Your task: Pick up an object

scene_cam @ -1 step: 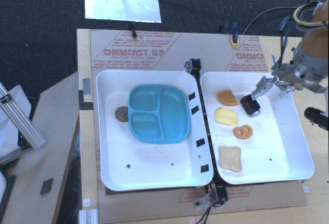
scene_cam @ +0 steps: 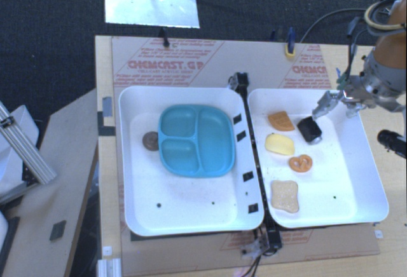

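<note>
The pincer (scene_cam: 313, 122) hangs in the upper part of the right bin (scene_cam: 365, 161), whether released or clenched I cannot tell; the orange piece (scene_cam: 280, 121) and yellow piece (scene_cam: 280, 144) lie close together beside it, so a descent may clip both, or skid off the pretzel (scene_cam: 301, 163).

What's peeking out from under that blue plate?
A small round brownish disc shows at the left edge of the blue divided plate, in the left bin. Whatever else lies beneath is covered.
</note>
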`<state>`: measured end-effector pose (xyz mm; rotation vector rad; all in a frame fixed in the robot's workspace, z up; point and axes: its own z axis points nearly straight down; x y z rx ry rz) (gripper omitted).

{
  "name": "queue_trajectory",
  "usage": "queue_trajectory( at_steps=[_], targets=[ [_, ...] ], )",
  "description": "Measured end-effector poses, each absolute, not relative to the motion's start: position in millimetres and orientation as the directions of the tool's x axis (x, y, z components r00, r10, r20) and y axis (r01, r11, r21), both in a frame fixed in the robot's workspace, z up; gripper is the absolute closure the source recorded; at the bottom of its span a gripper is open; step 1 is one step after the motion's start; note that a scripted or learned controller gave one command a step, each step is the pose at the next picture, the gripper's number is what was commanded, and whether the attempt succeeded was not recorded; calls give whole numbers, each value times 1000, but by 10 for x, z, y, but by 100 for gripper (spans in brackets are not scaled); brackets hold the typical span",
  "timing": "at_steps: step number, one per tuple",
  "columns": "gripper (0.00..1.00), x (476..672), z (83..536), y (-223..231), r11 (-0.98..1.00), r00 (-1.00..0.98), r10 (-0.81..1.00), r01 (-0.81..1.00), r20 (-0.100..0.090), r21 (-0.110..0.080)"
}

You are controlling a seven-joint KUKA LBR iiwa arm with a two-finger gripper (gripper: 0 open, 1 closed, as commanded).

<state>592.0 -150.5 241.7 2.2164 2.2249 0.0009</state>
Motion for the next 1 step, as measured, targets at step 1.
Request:
queue_trajectory(
  at_steps=[1],
  targets=[
    [0, 5934, 1790, -1515, 2, -2, 1000, 1000, 0, -3]
  ],
)
